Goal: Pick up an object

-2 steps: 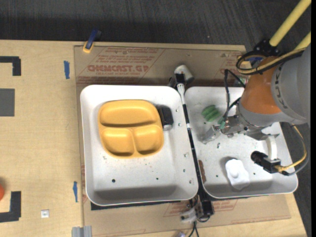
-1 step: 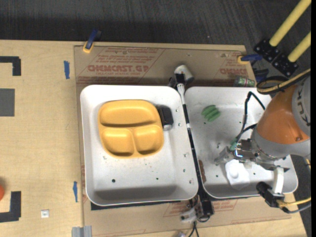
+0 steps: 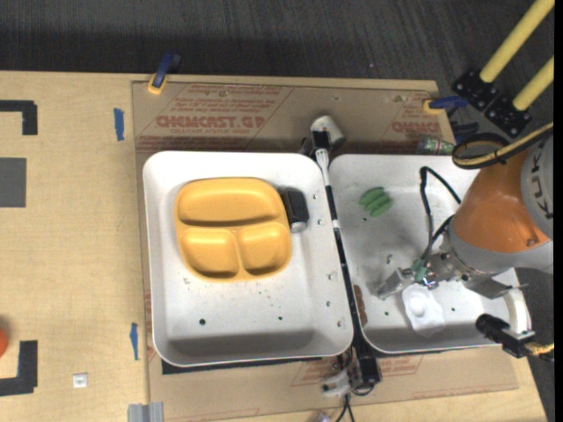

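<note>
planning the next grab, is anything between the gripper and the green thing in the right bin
Nothing visible. The gripper is low in the right bin, and the green thing lies up-left of it near the bin's far side. Bare white floor lies between them. The white object sits on the gripper's other side, out of that line.

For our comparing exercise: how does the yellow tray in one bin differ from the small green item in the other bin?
The yellow tray is large, covering much of the left bin; the green item is tiny within the right bin.
The tray is smooth, with three compartments; the green item looks ridged.
The tray touches a dark object; the green item lies alone.
Both lie apart from the tool.
</note>
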You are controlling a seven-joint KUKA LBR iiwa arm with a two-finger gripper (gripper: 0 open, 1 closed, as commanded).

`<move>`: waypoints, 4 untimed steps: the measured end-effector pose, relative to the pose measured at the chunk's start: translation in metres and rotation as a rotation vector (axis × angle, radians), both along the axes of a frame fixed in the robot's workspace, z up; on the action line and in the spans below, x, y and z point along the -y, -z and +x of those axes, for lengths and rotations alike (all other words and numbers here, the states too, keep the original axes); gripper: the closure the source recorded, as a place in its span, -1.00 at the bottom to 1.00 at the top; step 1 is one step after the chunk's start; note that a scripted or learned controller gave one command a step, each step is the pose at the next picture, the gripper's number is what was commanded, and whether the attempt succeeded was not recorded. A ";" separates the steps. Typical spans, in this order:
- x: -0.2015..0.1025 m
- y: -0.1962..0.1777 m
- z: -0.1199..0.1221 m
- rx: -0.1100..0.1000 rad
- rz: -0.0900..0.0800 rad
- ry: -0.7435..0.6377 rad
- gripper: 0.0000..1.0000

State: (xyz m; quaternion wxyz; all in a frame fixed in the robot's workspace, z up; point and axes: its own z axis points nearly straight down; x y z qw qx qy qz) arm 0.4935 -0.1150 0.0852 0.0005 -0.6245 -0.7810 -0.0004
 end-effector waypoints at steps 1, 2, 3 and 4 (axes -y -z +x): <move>-0.001 0.000 -0.014 0.000 0.002 0.249 -1.00; -0.002 -0.010 -0.013 0.001 0.002 0.249 1.00; -0.002 -0.010 -0.013 0.001 0.002 0.249 -1.00; -0.005 0.000 0.039 0.003 -0.001 0.255 -1.00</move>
